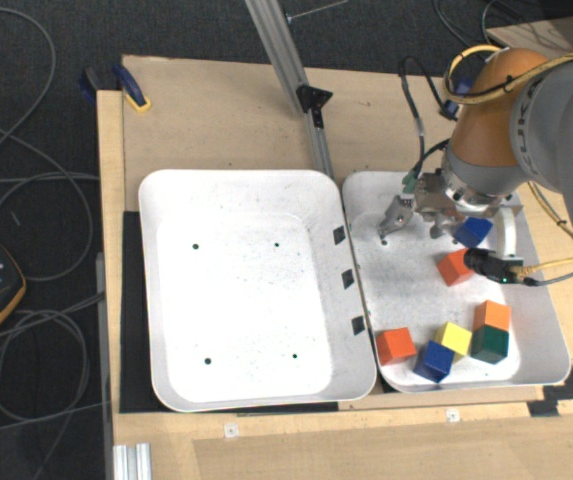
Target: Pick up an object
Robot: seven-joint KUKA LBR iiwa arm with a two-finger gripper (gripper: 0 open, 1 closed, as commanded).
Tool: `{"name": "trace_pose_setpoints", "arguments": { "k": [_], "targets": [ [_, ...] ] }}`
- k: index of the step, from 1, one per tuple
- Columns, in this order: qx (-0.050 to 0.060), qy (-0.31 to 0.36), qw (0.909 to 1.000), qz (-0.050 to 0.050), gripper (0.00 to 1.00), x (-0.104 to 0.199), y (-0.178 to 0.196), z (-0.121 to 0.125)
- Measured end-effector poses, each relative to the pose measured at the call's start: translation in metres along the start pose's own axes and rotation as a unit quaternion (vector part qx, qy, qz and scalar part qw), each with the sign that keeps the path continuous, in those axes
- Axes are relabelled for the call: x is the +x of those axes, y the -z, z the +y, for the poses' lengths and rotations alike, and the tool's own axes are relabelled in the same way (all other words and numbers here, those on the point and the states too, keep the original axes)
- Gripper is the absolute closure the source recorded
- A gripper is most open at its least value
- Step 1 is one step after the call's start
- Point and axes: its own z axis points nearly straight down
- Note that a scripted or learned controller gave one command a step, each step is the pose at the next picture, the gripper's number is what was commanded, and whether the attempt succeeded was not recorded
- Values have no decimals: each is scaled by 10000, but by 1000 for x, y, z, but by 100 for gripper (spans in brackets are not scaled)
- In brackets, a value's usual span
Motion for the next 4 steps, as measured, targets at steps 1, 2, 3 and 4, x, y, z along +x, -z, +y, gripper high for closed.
{"name": "trace_pose_setpoints", "arguments": {
  "k": [1,2,3,4],
  "targets": [
    [-50,1,10000,-2,100,0,15,3],
    [-80,15,10000,-9,100,10,72,9],
    [-72,11,10000,-10,100,10,114,11],
    [-59,38,10000,5,100,64,128,9]
  ]
}}
